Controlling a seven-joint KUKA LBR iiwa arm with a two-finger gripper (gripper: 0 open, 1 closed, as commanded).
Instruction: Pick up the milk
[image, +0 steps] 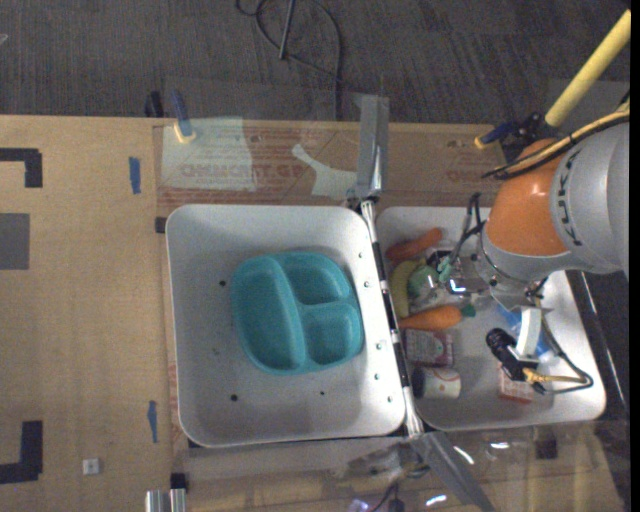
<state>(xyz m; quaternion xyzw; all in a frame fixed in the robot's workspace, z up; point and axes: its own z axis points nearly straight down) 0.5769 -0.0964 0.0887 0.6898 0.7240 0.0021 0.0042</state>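
Apparently milk (438, 382) on its side, long axis left-right, reddish end rightward.

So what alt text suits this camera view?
A grey and orange robot arm reaches from the right over the right white bin, crowded with small items including a carrot. The left bin holds a teal divided tray.

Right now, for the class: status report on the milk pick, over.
Gripper over the right shallow white bin. Milk, probably the small dark-labelled carton, lies ungripped near the bin's left wall. Long orange carrot sits between carton and gripper.
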